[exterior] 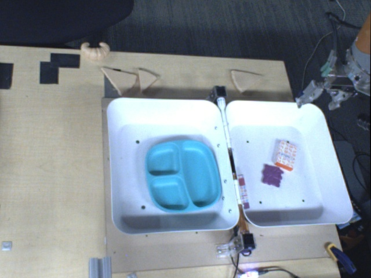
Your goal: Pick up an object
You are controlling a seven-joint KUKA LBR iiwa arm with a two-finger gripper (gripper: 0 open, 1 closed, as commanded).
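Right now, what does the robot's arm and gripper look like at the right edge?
The gripper is pale grey metal, angular, with light bracket-like parts. Above it sits the arm's orange band. Thin dark cables trail beside it over the dark floor.

A pale wooden bench [52,172] seen from above carries two shallow white bins set side by side and touching. The left bin [124,155] is the landmark; the right bin [316,155] sits directly against its right edge. Beyond the left bin's far left corner, a small tan object [94,51] lies near the bench's far edge.
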